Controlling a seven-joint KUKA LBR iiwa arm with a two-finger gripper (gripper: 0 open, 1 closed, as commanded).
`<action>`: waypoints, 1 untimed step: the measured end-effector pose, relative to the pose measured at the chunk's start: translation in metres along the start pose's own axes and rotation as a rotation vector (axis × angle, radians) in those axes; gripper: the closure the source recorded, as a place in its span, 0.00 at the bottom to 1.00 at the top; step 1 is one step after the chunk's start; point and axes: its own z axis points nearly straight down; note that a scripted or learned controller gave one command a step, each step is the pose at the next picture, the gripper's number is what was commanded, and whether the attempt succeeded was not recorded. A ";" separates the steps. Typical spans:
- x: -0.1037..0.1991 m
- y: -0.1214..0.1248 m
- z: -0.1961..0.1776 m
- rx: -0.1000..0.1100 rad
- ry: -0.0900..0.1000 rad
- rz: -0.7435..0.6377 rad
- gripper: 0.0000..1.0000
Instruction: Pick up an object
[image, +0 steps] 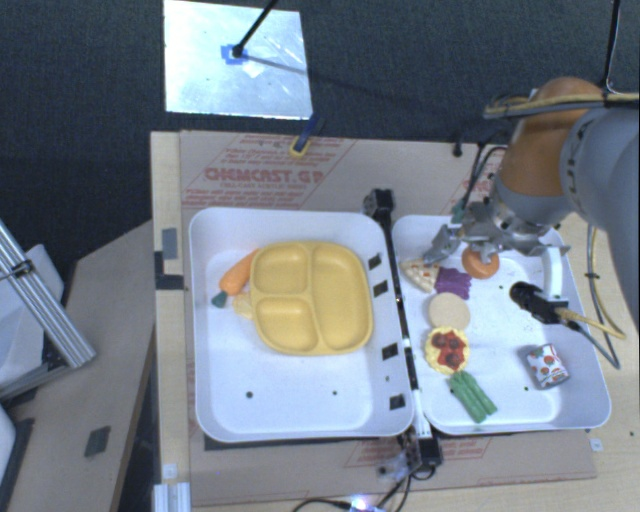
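The left bin (215, 400) holds a yellow divided plate (305, 297), a carrot (237, 272) touching its left edge. Right of that plate, the hand (470, 240) hangs released above a purple piece (453, 282) and pizza slice (420, 272)

Right bin (590, 400) — pizza slice (420, 272), purple piece (453, 282), orange round (480, 263) clustered beside tool (462, 240).

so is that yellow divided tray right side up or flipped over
Right side up. The yellow tray lies flat in the left bin with its three compartments facing up, rims raised around each.
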 end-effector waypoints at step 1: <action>0.004 0.004 0.043 0.000 0.000 -0.001 0.00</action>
